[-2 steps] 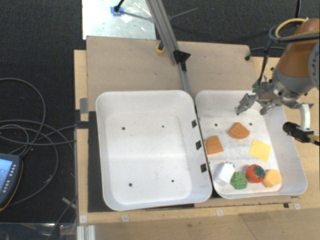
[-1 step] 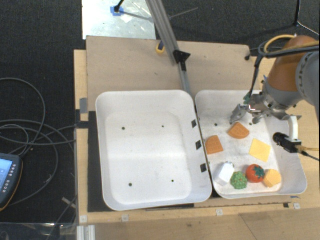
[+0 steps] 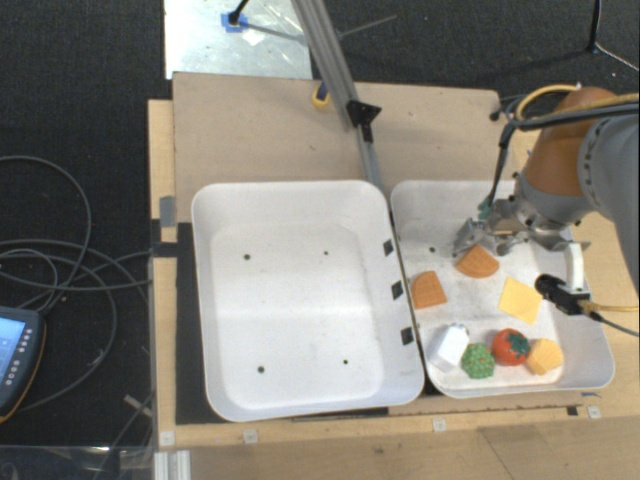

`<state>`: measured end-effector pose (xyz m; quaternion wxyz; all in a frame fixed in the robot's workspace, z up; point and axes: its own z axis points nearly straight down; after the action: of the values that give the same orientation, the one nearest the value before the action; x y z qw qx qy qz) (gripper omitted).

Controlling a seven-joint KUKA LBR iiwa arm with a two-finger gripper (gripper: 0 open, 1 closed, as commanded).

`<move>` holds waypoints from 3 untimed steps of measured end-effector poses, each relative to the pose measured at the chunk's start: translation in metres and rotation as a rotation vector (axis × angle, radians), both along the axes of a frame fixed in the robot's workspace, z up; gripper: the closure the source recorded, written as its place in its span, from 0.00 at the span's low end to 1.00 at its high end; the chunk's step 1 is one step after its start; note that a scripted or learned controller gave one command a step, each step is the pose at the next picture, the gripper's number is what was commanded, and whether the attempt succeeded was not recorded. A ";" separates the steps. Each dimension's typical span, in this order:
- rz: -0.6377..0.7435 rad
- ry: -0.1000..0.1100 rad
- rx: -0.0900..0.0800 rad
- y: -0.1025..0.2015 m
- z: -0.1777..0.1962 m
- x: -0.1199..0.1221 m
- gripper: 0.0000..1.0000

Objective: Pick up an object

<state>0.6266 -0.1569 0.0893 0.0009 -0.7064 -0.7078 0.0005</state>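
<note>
Gripper [image 3: 478, 240]: over right bin [image 3: 425, 203], touching orange wedge [image 3: 478, 262] | claw state: cannot tell | left bin [image 3: 215, 203] beside.

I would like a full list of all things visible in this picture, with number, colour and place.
left bin: 1, white, bench left
right bin: 1, white, bench right
orange wedge: 1, orange, right bin, beside pincer
orange slice: 1, orange, right bin's left part
yellow square: 1, yellow, right bin middle
white block: 1, white, right bin front
green piece: 1, green, front
red piece: 1, red, front
yellow-orange chunk: 1, front right
arm: 1, grey and orange
pincer: 1, over right bin
</note>
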 end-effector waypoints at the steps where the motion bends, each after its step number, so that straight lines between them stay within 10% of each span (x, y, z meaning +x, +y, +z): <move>1: 0.000 -0.007 -0.001 -0.001 0.013 0.002 1.00; 3: 0.004 -0.011 -0.003 0.000 0.128 0.017 1.00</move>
<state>0.6436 -0.1567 0.2175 -0.0042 -0.7051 -0.7091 -0.0025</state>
